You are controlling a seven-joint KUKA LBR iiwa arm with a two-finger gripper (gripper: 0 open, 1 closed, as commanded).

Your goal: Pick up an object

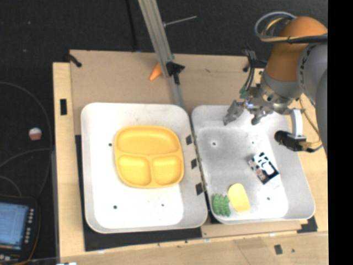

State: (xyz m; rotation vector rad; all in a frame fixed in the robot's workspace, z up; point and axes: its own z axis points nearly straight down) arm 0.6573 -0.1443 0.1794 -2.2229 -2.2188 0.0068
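Two shallow white bins are shown side by side on the bench, viewed from above at a slant. The left bin is occupied by a yellow compartment tray, which lies flat near its middle. Three candidate objects are seen in the right bin, all gathered toward its near half: a small black-and-white item toward the right of the floor, a pale yellow rounded piece near the front wall, and a green piece just beside it on the left. The gripper is held over the far end of the right bin, well apart from all three objects; its fingers are seen spread and nothing is carried between them. No grasp has therefore been made, and none of the objects is lifted off the bin floor. The task is judged to be at its opening stage: an object has yet to be selected, approached, enclosed and raised. The black-and-white item is judged to be the nearest candidate, whereas the yellow and green pieces, lying close together against the front wall, may be harder to isolate.
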